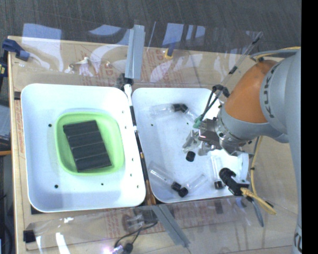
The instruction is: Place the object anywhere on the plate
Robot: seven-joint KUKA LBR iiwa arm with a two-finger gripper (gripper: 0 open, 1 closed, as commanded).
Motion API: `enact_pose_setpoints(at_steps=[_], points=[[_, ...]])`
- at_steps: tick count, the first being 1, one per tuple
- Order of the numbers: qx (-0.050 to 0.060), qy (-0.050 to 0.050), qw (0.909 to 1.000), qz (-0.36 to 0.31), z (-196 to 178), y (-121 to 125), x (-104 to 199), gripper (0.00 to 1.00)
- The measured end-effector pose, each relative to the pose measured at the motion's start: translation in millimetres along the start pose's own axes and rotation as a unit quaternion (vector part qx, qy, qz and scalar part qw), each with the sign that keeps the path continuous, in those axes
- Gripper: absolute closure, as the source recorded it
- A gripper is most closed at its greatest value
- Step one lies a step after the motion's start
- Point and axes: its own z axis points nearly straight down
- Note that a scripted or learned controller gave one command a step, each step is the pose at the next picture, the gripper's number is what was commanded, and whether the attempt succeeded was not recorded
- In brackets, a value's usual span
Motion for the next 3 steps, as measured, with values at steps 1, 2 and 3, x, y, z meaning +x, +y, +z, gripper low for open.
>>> enact_pose_setpoints(at_steps=[1, 2, 3], points=[[0.0, -0.001, 0.9999, -0.012, 0, -3, 85, 1.0], [0.0, -0.001, 0.9937, -0.112, 0, -13, 171, 1.0], [0.0, -0.001, 0.9937, -0.112, 0, -13, 171, 0.0]])
